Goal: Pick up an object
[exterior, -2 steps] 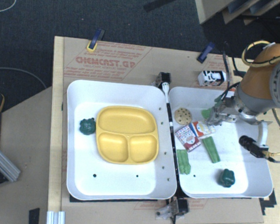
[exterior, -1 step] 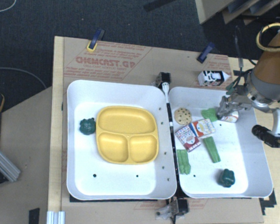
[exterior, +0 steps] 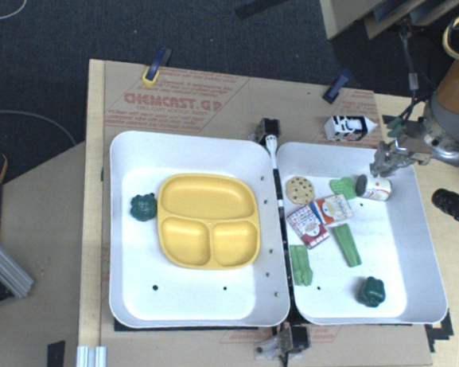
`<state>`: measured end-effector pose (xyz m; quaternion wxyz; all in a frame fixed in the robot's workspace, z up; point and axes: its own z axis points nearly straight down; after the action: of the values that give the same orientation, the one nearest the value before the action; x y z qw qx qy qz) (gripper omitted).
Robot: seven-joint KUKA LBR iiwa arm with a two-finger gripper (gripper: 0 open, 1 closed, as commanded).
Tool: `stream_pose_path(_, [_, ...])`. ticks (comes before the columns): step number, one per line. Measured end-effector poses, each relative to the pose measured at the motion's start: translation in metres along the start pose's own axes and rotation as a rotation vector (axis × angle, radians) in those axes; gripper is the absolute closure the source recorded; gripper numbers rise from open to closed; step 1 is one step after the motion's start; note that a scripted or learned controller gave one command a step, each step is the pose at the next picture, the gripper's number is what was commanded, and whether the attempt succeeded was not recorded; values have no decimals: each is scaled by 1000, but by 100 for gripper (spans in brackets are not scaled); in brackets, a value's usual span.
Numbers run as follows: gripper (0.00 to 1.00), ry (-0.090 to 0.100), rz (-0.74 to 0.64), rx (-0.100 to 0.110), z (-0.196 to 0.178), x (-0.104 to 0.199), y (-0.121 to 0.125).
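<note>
The right bin [exterior: 428, 236] holds several small objects. These are a round cookie [exterior: 298, 189], two small printed cartons [exterior: 333, 209] [exterior: 307, 224], green vegetable pieces [exterior: 348, 247] [exterior: 300, 265] [exterior: 342, 187], a dark green pepper [exterior: 372, 291] and a small white can [exterior: 375, 187] lying on its side. My gripper [exterior: 387, 159] hangs over the bin's far right part, just above and behind the can. Nothing is visibly held in it.
The left bin [exterior: 120, 249] holds a yellow divided plate [exterior: 208, 219] and a dark green toy [exterior: 143, 206] at its left. A black-and-white toy [exterior: 350, 128] lies on the board behind the right bin. Clamps [exterior: 153, 66] [exterior: 336, 86] grip the board's far edge.
</note>
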<state>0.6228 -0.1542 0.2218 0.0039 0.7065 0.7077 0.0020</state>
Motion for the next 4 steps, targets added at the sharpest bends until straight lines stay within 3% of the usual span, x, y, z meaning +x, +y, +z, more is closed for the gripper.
stream_pose_path(1, [100, 5, -3, 11, 5, 50, -10])
stream_pose_path(2, [100, 6, -3, 13, 12, 103, -33])
stream_pose_path(4, [100, 6, -5, 13, -12, 205, -85])
